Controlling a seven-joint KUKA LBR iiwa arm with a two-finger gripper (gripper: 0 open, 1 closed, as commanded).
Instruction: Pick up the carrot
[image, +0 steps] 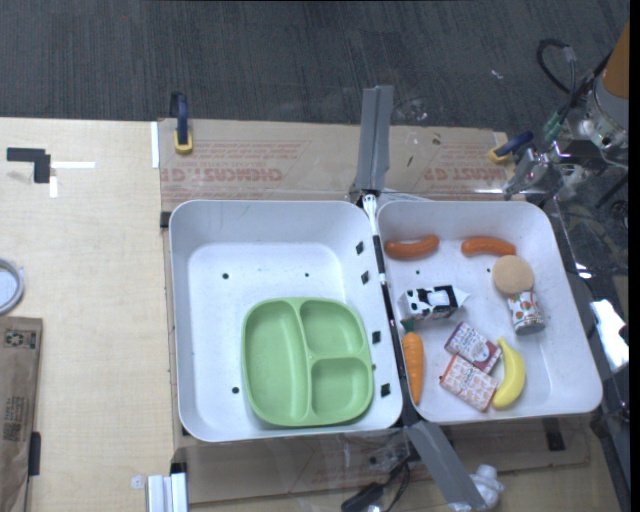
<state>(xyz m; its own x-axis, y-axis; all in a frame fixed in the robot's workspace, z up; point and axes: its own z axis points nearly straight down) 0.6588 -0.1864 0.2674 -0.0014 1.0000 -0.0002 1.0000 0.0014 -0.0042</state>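
a: you've got the left bin (200, 300) carrying a green divided tray (307, 360), and the right bin (560, 300) next to it

b: arm (600, 100) sits up at the top right, off the bins; can't tell you how the gripper stands

a: banana (511, 373) lower right, two sausages (412, 245) up top

b: your carrot (412, 364) lies by the right bin's left wall, just below the toy cow (432, 302)
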